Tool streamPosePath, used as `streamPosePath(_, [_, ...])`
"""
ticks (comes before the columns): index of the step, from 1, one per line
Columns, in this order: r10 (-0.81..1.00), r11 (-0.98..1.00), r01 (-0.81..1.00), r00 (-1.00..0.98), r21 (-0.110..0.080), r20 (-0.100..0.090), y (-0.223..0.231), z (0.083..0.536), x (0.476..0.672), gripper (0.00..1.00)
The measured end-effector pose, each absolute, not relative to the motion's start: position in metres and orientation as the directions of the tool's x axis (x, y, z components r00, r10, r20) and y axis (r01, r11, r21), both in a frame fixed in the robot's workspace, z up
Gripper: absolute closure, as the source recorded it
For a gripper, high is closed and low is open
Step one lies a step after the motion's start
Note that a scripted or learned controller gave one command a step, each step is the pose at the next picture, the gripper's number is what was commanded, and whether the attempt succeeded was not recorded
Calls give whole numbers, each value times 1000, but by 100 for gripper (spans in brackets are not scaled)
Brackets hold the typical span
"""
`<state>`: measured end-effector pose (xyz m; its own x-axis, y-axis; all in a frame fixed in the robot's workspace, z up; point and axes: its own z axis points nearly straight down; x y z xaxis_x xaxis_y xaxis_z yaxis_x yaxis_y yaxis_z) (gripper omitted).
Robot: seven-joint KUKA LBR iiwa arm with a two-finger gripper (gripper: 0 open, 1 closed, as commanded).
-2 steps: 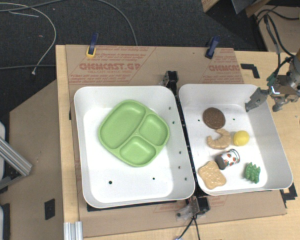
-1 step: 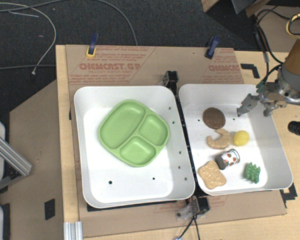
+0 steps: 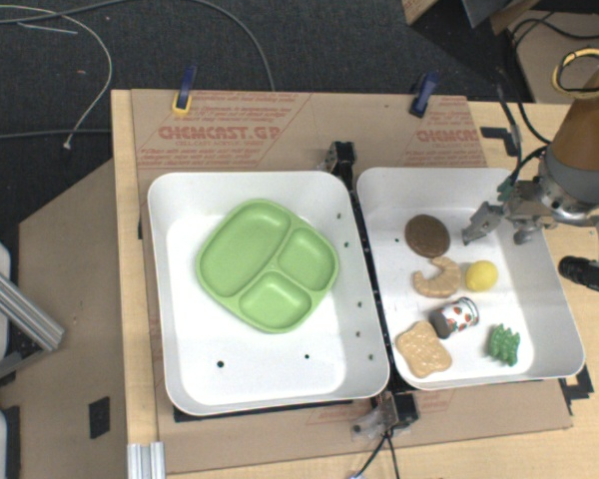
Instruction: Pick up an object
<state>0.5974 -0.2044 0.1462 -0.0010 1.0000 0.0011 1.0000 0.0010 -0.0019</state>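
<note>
Bins are sitting side by side: a green divided plate (image 3: 269,264) is filling the left bin (image 3: 180,208), while the gripper (image 3: 501,220), fingers spread and clasping nothing, is hovering over the right bin (image 3: 399,193) beside a brown disc (image 3: 426,235) and a yellow ball (image 3: 481,274), its arm partly cropped.

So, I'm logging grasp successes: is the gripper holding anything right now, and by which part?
Nothing is held. The gripper hangs open above the right bin, with no item between its fingers; the brown disc and yellow ball lie apart from it.
</note>
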Motion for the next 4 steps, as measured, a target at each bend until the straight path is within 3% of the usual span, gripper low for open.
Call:
streamPosePath(1, [1000,1,1000,-1,0,1,-205,157,598,100])
streamPosePath(3, [1000,1,1000,-1,4,-1,-204,224,600,100])
streamPosePath(4, [1000,4,1000,-4,-3,2,-146,216,594,100])
